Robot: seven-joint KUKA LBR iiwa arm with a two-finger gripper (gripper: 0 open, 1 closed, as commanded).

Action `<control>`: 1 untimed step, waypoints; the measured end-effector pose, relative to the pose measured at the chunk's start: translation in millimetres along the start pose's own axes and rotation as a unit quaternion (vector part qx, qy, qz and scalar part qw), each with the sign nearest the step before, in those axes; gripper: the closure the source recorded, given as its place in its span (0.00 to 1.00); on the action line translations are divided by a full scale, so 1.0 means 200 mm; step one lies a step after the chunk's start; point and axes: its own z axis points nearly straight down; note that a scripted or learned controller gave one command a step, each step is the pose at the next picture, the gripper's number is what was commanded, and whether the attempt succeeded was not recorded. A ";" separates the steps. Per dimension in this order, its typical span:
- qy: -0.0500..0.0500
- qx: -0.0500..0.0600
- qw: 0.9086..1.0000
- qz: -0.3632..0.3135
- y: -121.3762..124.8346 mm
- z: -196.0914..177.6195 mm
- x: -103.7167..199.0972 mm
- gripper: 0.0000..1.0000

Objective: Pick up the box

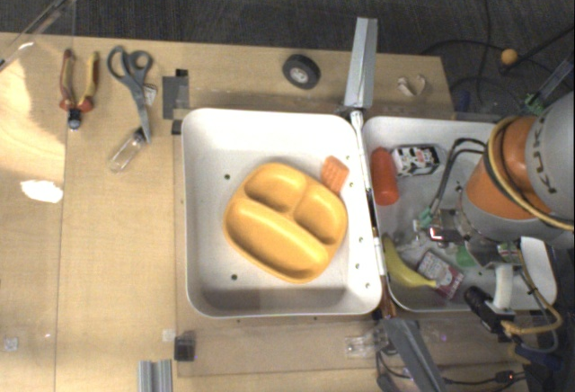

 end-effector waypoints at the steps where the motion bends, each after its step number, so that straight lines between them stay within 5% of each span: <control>1: -0.001 -0.004 1.000 -0.004 0.02 -0.06 0.00 1.00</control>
